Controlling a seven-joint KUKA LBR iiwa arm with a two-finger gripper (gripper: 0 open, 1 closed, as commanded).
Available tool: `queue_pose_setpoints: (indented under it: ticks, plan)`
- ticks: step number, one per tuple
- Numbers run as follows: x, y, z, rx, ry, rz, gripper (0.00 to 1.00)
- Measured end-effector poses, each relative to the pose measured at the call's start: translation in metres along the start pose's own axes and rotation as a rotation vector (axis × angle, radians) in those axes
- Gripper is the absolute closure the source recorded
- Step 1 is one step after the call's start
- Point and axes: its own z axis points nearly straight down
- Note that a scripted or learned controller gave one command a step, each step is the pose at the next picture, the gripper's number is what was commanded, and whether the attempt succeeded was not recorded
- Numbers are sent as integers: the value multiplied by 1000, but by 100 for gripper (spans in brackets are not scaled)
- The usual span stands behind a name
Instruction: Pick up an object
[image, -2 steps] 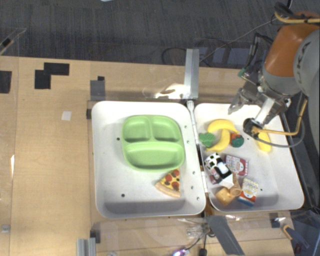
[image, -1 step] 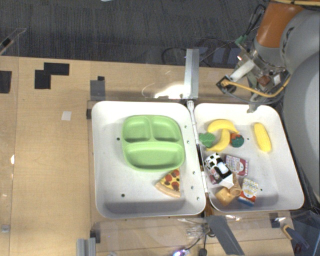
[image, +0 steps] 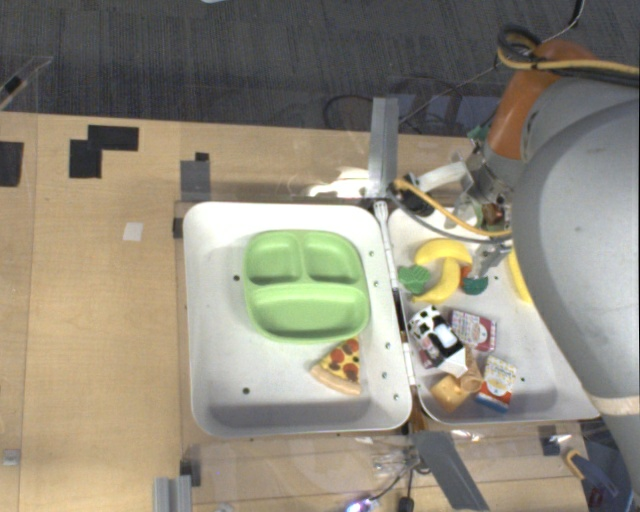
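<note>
Two white bins (image: 215, 400) sit on a wooden bench (image: 90, 330); jaws' state unclear.

Tabletop (image: 100, 330) was light wood, with black square marks (image: 100, 148) near far left edge and small pale patch (image: 132, 232) further in. Two shallow white bins stood directly on it, touching side by side: left bin (image: 215, 390) and right bin (image: 545, 395). Grey metal post (image: 384, 140) rose at far end between them.
</note>
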Motion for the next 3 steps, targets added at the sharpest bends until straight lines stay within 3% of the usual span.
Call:
queue_pose_setpoints:
  ticks: [1, 2, 3]
  plan:
    - [-64, 17, 64, -1, -1, -2, 0]
    - [-123, -12, -13, 0, 0, -2, 0]
    - [-51, -26, 0, -2, 0, -15, 0]
